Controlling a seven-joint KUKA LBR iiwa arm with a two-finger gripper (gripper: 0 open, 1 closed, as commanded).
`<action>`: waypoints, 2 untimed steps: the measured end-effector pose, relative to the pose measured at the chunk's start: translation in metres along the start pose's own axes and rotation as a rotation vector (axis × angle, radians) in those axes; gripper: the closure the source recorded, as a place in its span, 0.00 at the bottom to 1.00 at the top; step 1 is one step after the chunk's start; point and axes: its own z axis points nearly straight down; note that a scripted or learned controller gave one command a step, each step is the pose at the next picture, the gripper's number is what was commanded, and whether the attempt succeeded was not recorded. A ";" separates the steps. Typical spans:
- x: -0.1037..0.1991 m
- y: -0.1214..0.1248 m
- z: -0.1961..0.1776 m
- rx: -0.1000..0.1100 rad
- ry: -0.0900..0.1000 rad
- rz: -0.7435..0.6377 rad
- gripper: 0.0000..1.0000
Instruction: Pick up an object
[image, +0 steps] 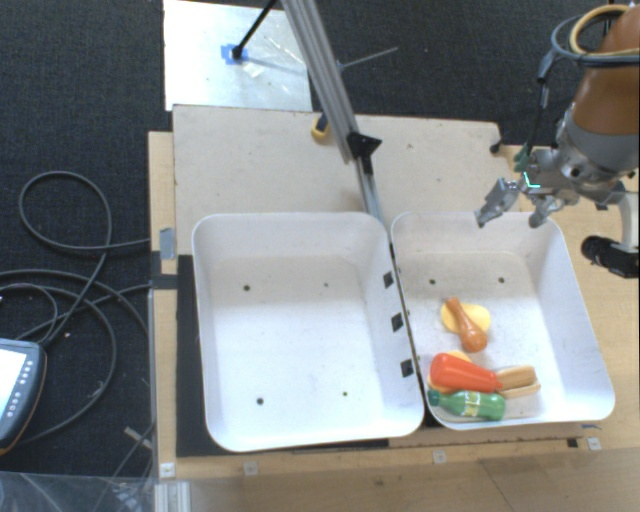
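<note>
Toy food lies in the near part of the right bin (575, 300): an orange drumstick on a yellow slice (466, 321), a red-orange carrot (463, 375), a tan hot dog bun (517, 379) and a green bottle (468, 404). My gripper (514, 209) hangs above the bin's far rim, well clear of the toys. Its two grey fingers are spread apart with nothing between them.
The left bin (210, 300) sits beside the right one, sharing a middle wall. A slanted metal pole (335, 90) crosses the back of the bench. Cables and a pendant lie on the floor at left.
</note>
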 end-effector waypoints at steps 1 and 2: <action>0.000 0.001 -0.002 -0.004 -0.001 -0.001 0.00; -0.001 0.001 0.060 0.001 -0.001 0.003 0.00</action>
